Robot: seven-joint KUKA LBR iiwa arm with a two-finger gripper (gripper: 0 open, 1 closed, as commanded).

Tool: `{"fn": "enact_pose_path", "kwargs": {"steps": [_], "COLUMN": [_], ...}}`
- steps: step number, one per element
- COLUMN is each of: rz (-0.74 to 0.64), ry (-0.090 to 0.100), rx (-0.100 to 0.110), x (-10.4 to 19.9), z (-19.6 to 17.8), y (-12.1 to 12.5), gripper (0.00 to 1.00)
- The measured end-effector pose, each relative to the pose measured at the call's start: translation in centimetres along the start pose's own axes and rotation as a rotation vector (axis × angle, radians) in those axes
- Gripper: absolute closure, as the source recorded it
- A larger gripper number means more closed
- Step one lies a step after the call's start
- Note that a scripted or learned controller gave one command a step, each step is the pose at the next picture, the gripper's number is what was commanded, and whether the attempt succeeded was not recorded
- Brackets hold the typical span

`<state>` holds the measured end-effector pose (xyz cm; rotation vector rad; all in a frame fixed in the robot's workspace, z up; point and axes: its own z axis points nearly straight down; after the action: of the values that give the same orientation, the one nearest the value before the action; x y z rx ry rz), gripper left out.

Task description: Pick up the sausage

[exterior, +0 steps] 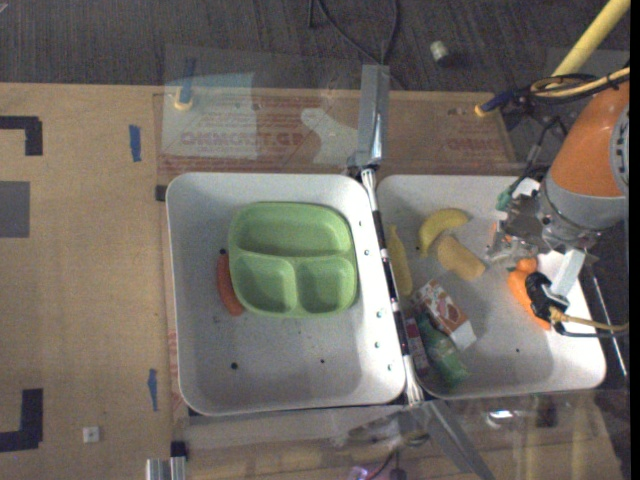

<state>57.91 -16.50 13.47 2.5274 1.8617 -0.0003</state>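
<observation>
The sausage [228, 285] is a short red-orange link in the left bin [200, 358], lying against the left rim of the green divided plate [293, 259]. My gripper [513, 244] hangs over the right bin [560, 363] near its right side, far from the sausage. It sits just above an orange piece of food [521, 286], with a yellow block [461, 258] to its left. I see nothing held in it.
The right bin holds a banana [442, 227], a long yellow piece [399, 259] along the dividing wall, a small carton [445, 314] and a green bottle [446, 360]. A black cable loop [545, 298] hangs from the wrist.
</observation>
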Motion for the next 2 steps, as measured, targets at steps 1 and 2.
{"fn": "enact_pose_path", "kwargs": {"steps": [1,2], "rz": [0.000,-0.065], "ry": [0.000,0.002], "rx": [0.000,-0.006], "x": [0.0,1.3], "z": [0.0,4.6], "y": [0.0,-6.1], "gripper": [0.00,0.00]}}
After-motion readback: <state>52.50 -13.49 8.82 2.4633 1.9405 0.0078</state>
